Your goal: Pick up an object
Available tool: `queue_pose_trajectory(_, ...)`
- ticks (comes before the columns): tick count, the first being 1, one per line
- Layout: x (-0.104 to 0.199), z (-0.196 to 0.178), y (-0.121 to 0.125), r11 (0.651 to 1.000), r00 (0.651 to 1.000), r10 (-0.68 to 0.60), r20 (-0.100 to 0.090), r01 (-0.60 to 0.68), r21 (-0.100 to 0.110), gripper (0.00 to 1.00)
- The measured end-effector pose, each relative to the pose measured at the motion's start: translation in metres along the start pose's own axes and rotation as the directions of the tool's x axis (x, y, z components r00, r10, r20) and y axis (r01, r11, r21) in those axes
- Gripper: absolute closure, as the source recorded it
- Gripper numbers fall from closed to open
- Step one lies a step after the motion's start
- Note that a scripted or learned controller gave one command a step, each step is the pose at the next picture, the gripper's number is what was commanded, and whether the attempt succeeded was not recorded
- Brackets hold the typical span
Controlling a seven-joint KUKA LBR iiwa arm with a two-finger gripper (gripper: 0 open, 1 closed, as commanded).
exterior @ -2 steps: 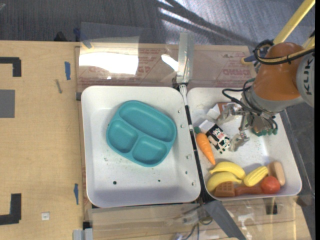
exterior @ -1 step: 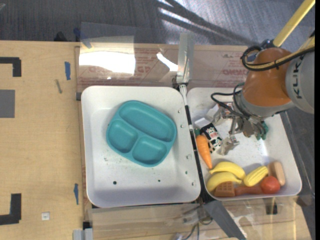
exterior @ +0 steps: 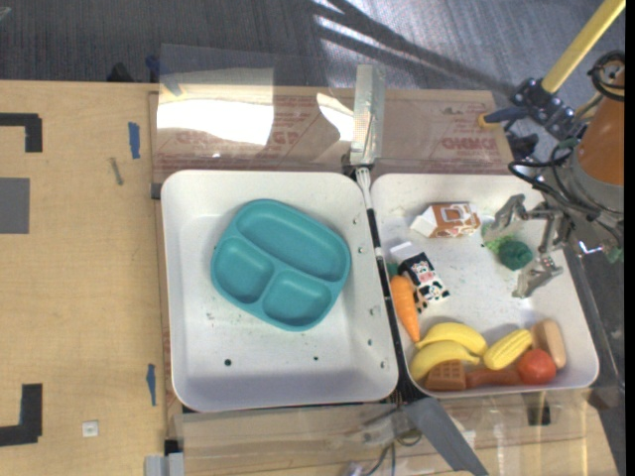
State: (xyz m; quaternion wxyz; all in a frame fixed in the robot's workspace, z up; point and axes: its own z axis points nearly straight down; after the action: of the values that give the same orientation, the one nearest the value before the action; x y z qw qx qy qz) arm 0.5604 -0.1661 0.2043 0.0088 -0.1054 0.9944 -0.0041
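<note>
Trouble, as I judge it, starts with the right bin (exterior: 587, 310) itself: the end effector (exterior: 529, 246) hangs close to that bin's far-right wall, so a descent that drifts outward could catch the rim rather than any toy. Its two metal fingers (exterior: 537, 277) stand apart, one toward the upper left at the bin's back, one lower and nearer the front, with nothing clamped between them. The left bin (exterior: 184, 296), well away to the end effector's left, carries a teal divided plate (exterior: 282, 263) that is too broad and flat for this grip and is not a sensible target. Ahead of the end effector, toward the near wall, food toys crowd together: yellow bananas (exterior: 446, 347), an orange carrot (exterior: 404, 307), a corn cob (exterior: 507, 348), a red tomato (exterior: 537, 366) and a tan roll (exterior: 552, 341) touch or nearly touch, so a grab there may wedge against two pieces at once and push them apart. A small carton (exterior: 451, 220) lies to the left. The likeliest thing to pick is the green object (exterior: 514, 254), small, dark green and rounded, lying right between the spread fingers on bare bin floor; being low and rounded, it could squirt sideways if the fingers close off-centre or too high.
</note>
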Motion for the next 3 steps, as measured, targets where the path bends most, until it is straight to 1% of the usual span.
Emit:
queue_pose_trajectory(1,-0.044,0.076,0.015,0.999,0.999,0.033,-0.017,-0.033,-0.013,0.0)
queue_pose_trajectory(2,-0.075,0.094,0.022,0.994,0.994,0.109,-0.015,-0.109,0.002,0.0)
queue_pose_trajectory(3,-0.077,0.095,0.026,0.994,0.994,0.105,-0.012,-0.105,0.012,0.0)
